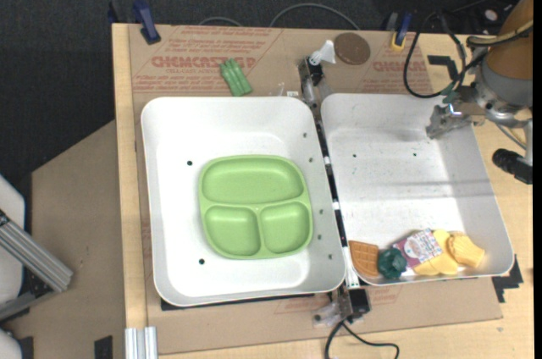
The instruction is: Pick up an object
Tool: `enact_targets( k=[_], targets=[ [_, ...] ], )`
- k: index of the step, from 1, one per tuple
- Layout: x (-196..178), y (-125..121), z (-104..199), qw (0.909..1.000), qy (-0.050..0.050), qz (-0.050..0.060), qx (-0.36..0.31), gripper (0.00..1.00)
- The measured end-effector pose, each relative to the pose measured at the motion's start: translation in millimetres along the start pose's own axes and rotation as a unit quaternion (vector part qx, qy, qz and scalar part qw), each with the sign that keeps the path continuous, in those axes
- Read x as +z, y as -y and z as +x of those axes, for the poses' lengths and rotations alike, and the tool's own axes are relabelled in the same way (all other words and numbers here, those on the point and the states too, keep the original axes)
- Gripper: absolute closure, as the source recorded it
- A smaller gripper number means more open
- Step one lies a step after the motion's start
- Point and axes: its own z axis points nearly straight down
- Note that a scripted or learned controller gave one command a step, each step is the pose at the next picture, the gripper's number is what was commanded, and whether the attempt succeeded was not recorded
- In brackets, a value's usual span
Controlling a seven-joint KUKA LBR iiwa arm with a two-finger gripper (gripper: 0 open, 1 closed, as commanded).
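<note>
Gripper (440, 122) low over the far right part of the right bin (398, 179), hung from the grey arm (508, 69) reaching in from the right. Cannot tell whether spread or pressed together: too small and too blurred against the white floor. Nothing seen gripped in it. Well apart from the pickable things, which lie heaped in the near corner of that same bin, probably slid there along the sloping wall: a brown waffle piece (364, 257), a dark green lump (391, 264) touching it, a pink-and-white packet (421, 245), and yellow pieces (453, 254) pressed against the rim. Judged not yet at the grasp, with a move towards that corner needed first. Hard going there, likely, since packed pieces beside a wall leave little room for a clean grip. Left bin (169, 179) taken up by a green divided tray (254, 205), lying flat at the middle. Outlines within the heap hard to separate; impossible to say which piece lies under which. Upper arm cut off at the frame's edge.
</note>
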Motion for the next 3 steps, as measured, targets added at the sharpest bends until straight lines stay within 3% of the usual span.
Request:
enact_targets(
  k=[1,2,3],
  targets=[
    [-10,-1,0,1.0000,0.001,-0.002,0.000,1.00],
    [40,48,10,0.9999,-0.002,0.012,0.001,1.00],
    [37,45,9,1.0000,-0.001,0.008,0.000,0.00]
  ],
)
